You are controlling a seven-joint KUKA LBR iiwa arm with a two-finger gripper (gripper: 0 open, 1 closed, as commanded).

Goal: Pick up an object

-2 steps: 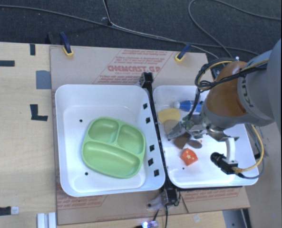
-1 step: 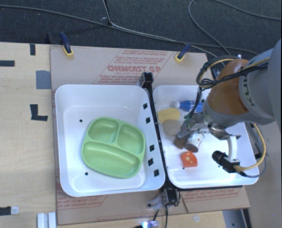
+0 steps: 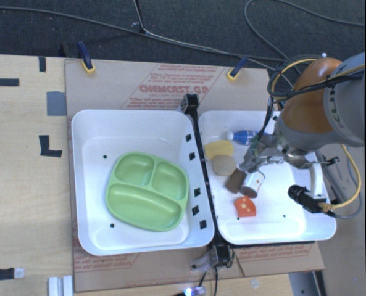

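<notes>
Right bin (image 3: pixel 306 227), item check.
My pincer (image 3: pixel 252 165), grip state unreadable, over a brown block (image 3: pixel 235 180); orange piece (image 3: pixel 245 208) at 6 o'clock, yellow piece (image 3: pixel 219 149) at 10.

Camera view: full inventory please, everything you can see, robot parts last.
white bins: 2, white, side by side on the bench
divided plate: 1, green, left bin
yellow object: 1, yellow, right bin, near divider
tan round object: 1, tan, right bin, below the yellow one
brown block: 1, brown, right bin, by the pincer
orange-red object: 1, right bin, near front
blue-white object: 1, right bin, rear
clamps: 2, blue-yellow, cardboard's rear edge
arm: 1, grey with orange band, right
pincer: 1, over right bin
</notes>
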